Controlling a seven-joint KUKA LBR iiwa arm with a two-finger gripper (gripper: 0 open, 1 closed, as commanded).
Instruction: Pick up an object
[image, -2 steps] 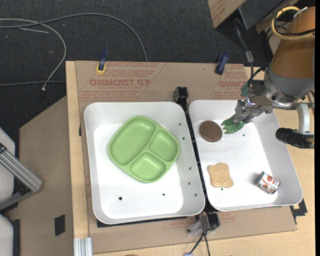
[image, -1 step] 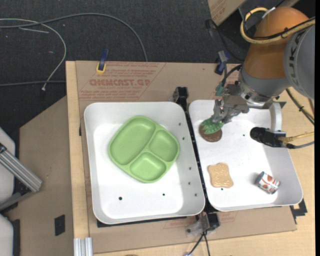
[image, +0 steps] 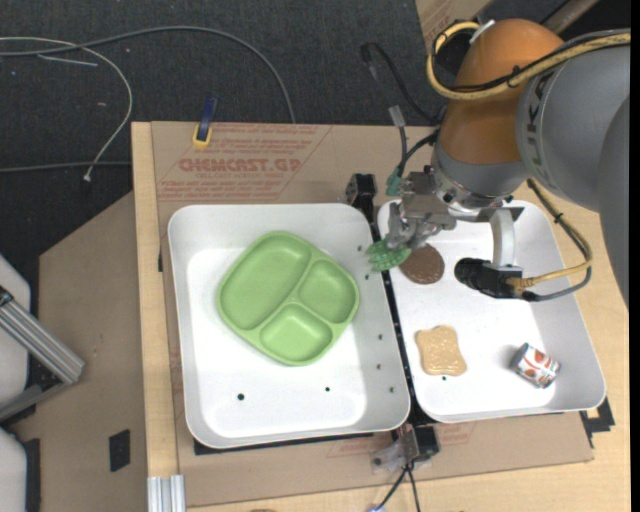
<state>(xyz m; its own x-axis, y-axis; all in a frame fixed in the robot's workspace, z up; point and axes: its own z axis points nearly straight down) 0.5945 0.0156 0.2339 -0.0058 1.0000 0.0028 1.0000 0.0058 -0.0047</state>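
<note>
My gripper (image: 396, 243) hangs over the seam between the two bins, at the left edge of the right bin (image: 570, 300). A small dark green object (image: 384, 256) sits between its fingertips, above the bin's rim. A brown round disc (image: 424, 266) lies just right of the gripper on the bin floor. Nearer the front of that bin lie a tan toast-shaped piece (image: 441, 351) and a small red and white can (image: 536, 365) on its side.
A light green divided plate (image: 290, 297) fills the middle of the left bin (image: 200, 380). A black fitting (image: 487, 275) with a yellow cable hangs from the arm over the right bin. Cardboard lies under both bins.
</note>
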